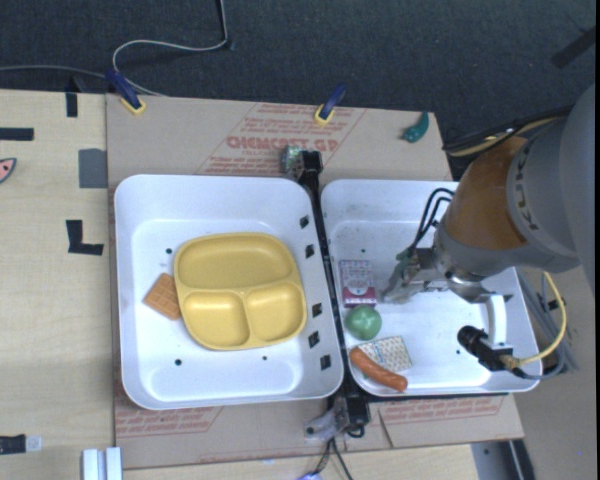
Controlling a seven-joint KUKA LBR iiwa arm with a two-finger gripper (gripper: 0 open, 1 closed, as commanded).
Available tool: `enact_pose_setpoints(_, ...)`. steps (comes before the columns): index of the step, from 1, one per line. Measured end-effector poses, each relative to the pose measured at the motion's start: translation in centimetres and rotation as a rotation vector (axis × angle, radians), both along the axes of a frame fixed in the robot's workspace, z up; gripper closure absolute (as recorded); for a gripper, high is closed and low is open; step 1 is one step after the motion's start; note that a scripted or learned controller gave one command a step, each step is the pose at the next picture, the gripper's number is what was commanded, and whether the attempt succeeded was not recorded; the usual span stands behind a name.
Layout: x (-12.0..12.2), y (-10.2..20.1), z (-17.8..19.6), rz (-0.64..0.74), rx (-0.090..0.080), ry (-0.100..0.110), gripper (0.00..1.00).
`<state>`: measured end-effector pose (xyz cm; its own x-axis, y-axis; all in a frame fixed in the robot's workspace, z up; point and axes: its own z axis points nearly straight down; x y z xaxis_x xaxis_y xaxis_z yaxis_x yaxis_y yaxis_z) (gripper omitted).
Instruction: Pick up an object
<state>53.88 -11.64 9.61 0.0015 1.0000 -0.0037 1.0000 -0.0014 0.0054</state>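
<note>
Around the gripper point(400, 283) in the right bin point(480, 373), whose state I cannot tell, lie four things: one pink packet point(356, 280), one green ball point(362, 320), one sausage point(378, 368), one patterned packet point(388, 351).

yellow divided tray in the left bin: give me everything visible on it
The yellow tray looks like smooth moulded plastic, a rounded rectangle with three compartments: one long section across the top and two smaller ones below. All three look bare. It lies flat, right side up and slightly rotated, near the middle of the left bin. Its left edge overlaps or touches a small orange waffle-textured piece. The gripper is in the other bin, well apart from it.
</note>
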Motion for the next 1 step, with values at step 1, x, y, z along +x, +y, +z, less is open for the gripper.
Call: enact_pose_setpoints(1, -0.02, -0.57, 0.12, -0.005, -0.011, -0.004, 0.0)
